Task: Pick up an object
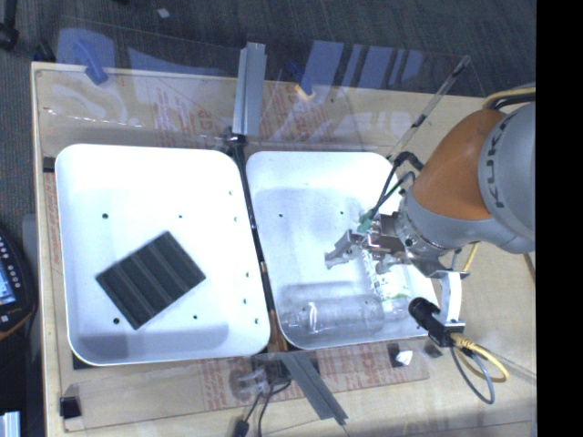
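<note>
A: In the right bin [273, 198], down near its front wall, a clear plastic bottle [332, 312] lies on its side. Why is the arm [474, 185] reaching in over that corner?

B: My guess is that it wants the bottle, the only thing I can make out there. The end effector [360, 248] hangs just behind it, low over the bin floor, with the orange band above.

A: Is it gripping anything?

B: I cannot tell. The metal parts are small and tangled with cables, and I see nothing held.

A: How does the bottle look?

B: Transparent, nearly lost against the white floor, with a label toward its right end. Lying flat, it would probably roll, and the bin wall crowds it.

A: And the left bin [73, 244]?

B: It holds a dark ridged slab [150, 279], lying flat at an angle, well apart from the arm.
</note>
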